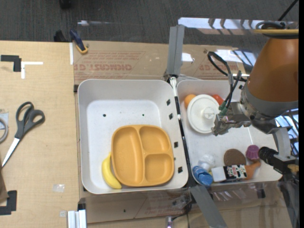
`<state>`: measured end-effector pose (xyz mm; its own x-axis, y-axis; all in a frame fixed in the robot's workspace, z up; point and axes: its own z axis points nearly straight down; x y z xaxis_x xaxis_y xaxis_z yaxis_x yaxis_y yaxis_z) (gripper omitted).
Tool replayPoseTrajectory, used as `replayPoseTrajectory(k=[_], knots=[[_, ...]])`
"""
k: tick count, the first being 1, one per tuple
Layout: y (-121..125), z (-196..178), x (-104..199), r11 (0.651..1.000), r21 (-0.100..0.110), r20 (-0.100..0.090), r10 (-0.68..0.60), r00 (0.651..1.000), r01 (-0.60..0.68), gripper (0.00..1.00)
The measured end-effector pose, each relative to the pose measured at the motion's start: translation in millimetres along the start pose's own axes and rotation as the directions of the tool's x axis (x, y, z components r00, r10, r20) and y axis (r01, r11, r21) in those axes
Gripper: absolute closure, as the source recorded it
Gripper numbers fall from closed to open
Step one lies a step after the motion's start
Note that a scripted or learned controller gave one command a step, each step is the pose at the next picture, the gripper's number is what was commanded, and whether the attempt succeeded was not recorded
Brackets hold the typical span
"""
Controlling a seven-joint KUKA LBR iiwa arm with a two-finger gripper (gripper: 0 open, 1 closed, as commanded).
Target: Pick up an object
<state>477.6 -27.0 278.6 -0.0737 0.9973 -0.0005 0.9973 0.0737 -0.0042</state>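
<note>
My gripper (222, 123) hangs over the right bin (266, 175), just right of a round white lid (203, 113). Orange pieces (190, 99) peek out behind the lid. Toward the bin's front lie a brown disc (233, 156), a purple and orange toy (253, 156), a small black-and-white box (231, 173) and a blue-capped clear bottle (203, 173). The grey arm with its orange band (278, 70) covers the bin's far right part. I see nothing between the gripper and the bin floor.
The left bin (95, 103) holds a yellow divided plate (142, 155) with a banana (109, 174) tucked under its left edge. Scissors (23, 125) lie on the wooden bench at the left. A grey divider bar (175, 51) stands between the bins at the back.
</note>
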Motion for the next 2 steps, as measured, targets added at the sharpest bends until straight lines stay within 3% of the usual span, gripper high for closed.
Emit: replayPoseTrajectory(k=[1,2], knots=[[37.4,-51.6,-69.6,0.851,-0.004,0.005,-0.525,0.851,0.526,1.0],[76.4,91.3,-103.6,0.896,-0.003,0.001,-0.443,0.896,0.443,1.0]])
